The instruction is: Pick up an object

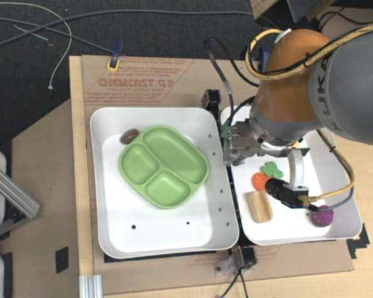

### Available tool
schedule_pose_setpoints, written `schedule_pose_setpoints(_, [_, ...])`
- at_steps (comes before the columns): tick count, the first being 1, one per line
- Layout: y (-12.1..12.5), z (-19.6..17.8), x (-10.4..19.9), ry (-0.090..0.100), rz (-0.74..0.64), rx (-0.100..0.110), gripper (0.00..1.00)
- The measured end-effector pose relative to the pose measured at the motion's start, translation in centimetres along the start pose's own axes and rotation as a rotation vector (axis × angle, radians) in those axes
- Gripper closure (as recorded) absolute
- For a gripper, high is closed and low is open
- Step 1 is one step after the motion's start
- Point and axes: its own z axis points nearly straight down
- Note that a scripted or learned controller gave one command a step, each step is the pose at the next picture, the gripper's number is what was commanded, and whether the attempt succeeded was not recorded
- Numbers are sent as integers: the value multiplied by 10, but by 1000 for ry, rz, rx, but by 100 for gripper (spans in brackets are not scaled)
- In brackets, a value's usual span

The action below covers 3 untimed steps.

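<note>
Arm point(311, 85) low over right bin point(342, 225)

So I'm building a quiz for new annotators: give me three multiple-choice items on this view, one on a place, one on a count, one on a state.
1. Where does the green divided plate lie?
A. left bin
B. right bin
C. cardboard
2. How many compartments has it?
A. two
B. three
C. five
3. How does the tan wooden cylinder sit?
A. upright
B. lying on its side
C. hanging in the air

Key: 1 A, the plate rests inside the left bin. 2 B, two ridges split it into three wells. 3 B, its long side lies on the floor of the right bin.
</note>
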Motion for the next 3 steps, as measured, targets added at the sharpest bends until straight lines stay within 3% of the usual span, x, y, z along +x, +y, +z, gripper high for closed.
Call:
schedule_pose_setpoints(1, [-16,0,47,0,1,4,100])
schedule_pose_setpoints(2, [-13,11,46,-3,7,5,100])
schedule_pose_setpoints(3, [-12,10,46,-2,7,3,0])
